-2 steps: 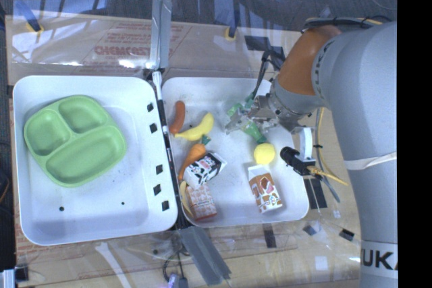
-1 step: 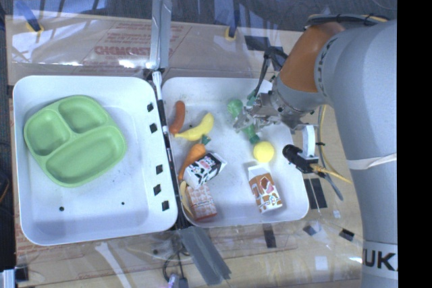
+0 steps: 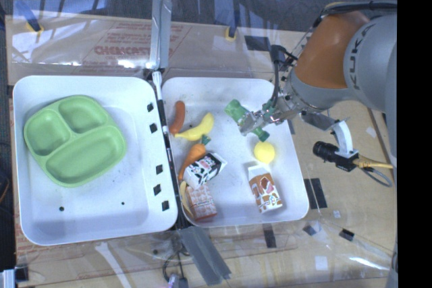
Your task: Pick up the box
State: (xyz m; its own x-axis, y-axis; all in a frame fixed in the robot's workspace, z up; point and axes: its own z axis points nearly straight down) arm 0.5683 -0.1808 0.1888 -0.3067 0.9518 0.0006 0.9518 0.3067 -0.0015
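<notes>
Dark grey carpet lies behind a pale wooden counter (image 3: pixel 351 226) that carries two shallow white bins side by side. Using the small yellow lemon (image 3: pixel 264 152) in the right-hand white bin (image 3: pixel 223 88) as the landmark: the orange-and-white carton box (image 3: pixel 264 191), the task's thing, lies just below the lemon, near the bin's lower right corner. The metal claw (image 3: pixel 255 123) hangs just above the lemon, beside a small green object (image 3: pixel 235 109); I cannot tell how wide it stands. Left of the lemon lie a yellow banana (image 3: pixel 197 128), a red sausage (image 3: pixel 177 117), an orange carrot (image 3: pixel 193 154), a black-and-white carton (image 3: pixel 204 169) and a reddish-brown packet (image 3: pixel 201 202). Far left of the lemon, the left-hand white bin (image 3: pixel 88 212) holds a green three-part plastic plate (image 3: pixel 74 139).
</notes>
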